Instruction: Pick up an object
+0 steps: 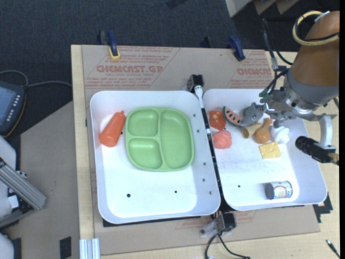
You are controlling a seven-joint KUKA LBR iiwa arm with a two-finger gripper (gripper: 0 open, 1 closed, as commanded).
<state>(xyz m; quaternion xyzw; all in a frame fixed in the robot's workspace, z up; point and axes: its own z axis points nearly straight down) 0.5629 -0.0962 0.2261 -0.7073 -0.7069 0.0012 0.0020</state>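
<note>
Dark carpet surrounds a board-topped surface [161,63] that carries two white bins side by side. Left bin [108,190]: a green divided plate [160,138] sits at centre, with an orange bottle-shaped toy [112,129] just beside it at 9 o'clock, tilted.

Right bin [302,190]: items cluster in the upper half. A red piece [217,119] lies near the left wall, a pink piece [222,139] just beside it at 6 o'clock. A melon slice [233,116] lies at 3 o'clock of the red piece. An orange-brown piece [263,133] lies near bin centre, a yellow block [270,151] just beside it at 5 o'clock. A small can [278,190] lies on its side at the bin's 5 o'clock, well apart from the cluster.

The arm [318,53] enters from 3 o'clock. Its pincer [253,114] hangs over the cluster between slice and orange-brown piece; whether it is spread or closed cannot be told, and nothing is seen in its grip.
</note>
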